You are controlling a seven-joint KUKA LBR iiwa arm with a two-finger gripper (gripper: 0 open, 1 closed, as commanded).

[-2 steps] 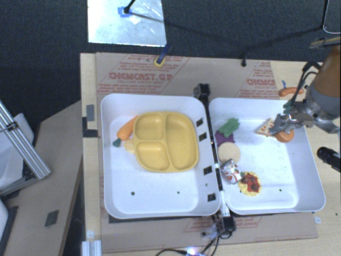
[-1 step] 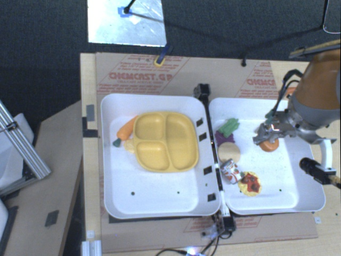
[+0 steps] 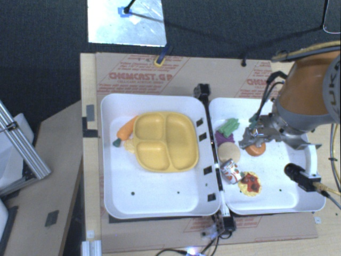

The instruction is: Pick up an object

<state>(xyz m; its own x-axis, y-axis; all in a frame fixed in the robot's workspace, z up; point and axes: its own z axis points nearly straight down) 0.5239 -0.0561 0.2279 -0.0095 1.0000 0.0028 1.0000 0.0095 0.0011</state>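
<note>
In the right bin [image 3: 277, 199], a pizza slice [image 3: 250, 184] lies nearest, with a small can [image 3: 230, 169] at its ten o'clock. Farther back, the gripper [image 3: 254, 141] sits over an orange piece [image 3: 256, 150], maybe touching it. Whether its fingers are apart cannot be told. The yellow plate [image 3: 162, 141] fills the left bin [image 3: 120, 185].

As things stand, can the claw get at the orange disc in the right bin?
Probably yes: the claw hangs right over the orange disc, with nothing lying on top of it; the green toy sits apart.
</note>
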